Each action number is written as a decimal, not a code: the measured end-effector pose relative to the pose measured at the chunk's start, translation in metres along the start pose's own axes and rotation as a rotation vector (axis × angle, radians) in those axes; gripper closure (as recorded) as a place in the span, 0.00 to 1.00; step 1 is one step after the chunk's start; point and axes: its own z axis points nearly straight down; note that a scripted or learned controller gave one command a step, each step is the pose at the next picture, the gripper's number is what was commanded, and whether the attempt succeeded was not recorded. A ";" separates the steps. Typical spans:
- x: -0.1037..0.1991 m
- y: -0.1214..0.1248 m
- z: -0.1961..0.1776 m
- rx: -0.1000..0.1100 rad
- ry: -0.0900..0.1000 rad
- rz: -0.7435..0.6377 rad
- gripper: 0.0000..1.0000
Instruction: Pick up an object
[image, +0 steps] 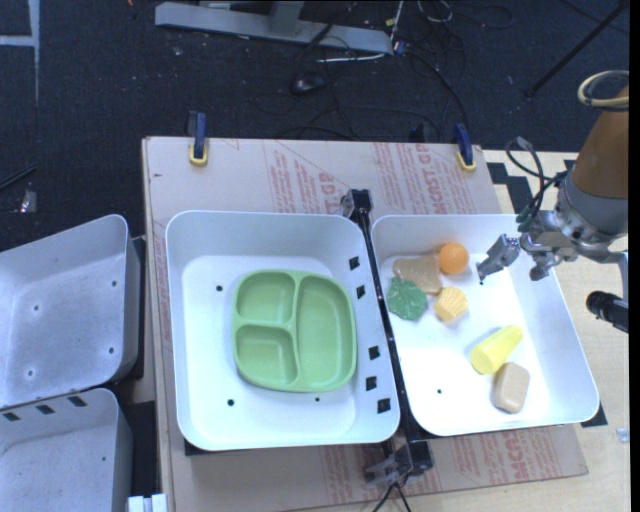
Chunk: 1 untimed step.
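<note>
The right bin (560, 310) holds several small items: an orange ball (453, 258), a tan flat piece (418, 272), a green leafy piece (407, 299), a small yellow piece (450, 304), a yellow block (496, 349) and a beige block (510, 387). My gripper (519, 262) hovers over the bin's upper right part, right of the orange ball. It is open, its two fingers spread apart with nothing between them.
The left bin (190, 300) holds a green divided plate (296, 330). A black divider (378, 330) runs between the bins. Two spare white bins (60, 300) lie off the bench at left. Clamps (198, 140) grip the board's far edge.
</note>
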 end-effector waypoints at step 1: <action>0.001 0.003 -0.009 -0.014 -0.003 -0.003 0.00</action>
